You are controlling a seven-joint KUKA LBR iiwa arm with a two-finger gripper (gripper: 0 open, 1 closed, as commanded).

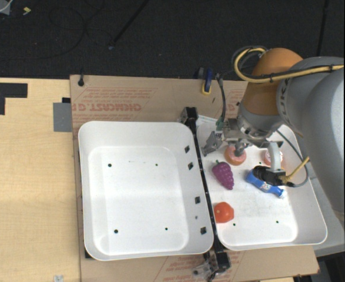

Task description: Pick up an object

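Hovering tool (238, 148) over pink obj (237, 156), grip state unclear, cardboard (131, 96) red print unreadable

The arm (301, 98) covers the right bin's (266, 239) upper part and part of a pink object (237, 156); its fingers cannot be made out.

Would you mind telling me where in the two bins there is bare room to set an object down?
The left bin has bare floor throughout. In the right bin, room lies along the near rim, beyond the tomato. It is crowded under the gripper, by grapes and blue object.
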